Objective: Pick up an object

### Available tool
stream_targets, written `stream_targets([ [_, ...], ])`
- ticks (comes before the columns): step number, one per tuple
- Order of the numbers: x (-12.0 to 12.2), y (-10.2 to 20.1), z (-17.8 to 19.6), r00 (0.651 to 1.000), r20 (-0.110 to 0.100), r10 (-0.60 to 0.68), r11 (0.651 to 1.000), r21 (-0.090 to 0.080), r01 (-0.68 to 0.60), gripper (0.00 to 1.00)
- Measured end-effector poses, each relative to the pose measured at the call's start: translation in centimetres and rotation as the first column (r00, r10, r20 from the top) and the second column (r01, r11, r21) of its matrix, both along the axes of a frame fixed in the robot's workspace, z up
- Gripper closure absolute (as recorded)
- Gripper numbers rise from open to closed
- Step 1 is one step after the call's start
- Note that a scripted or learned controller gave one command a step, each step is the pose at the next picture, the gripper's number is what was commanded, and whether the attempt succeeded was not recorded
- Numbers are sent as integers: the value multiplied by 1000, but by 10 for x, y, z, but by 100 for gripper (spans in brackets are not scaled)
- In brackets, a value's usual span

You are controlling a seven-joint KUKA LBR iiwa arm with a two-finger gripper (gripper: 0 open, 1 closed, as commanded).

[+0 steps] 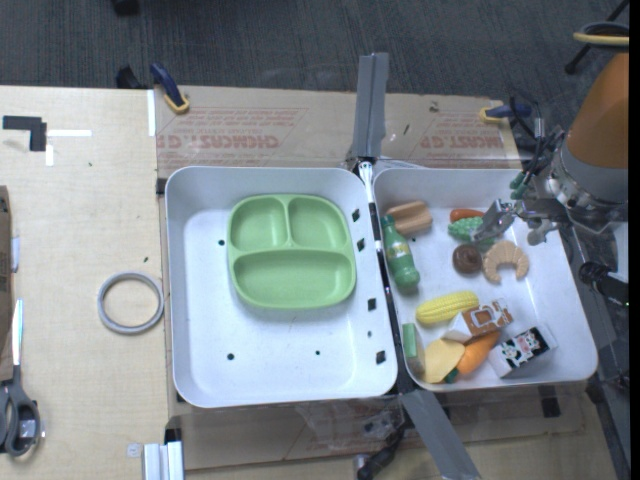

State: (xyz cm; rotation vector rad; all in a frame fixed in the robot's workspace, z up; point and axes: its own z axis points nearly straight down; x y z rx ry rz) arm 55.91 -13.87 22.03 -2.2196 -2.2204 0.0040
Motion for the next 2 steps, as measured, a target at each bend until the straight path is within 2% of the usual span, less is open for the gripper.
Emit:
stream_targets([
  [1, -2, -56, -128, 998, 4, 55, 998, 0, -55, 0],
  [2, -5, -62, -128, 958, 3, 288, 958, 0, -288, 0],
])
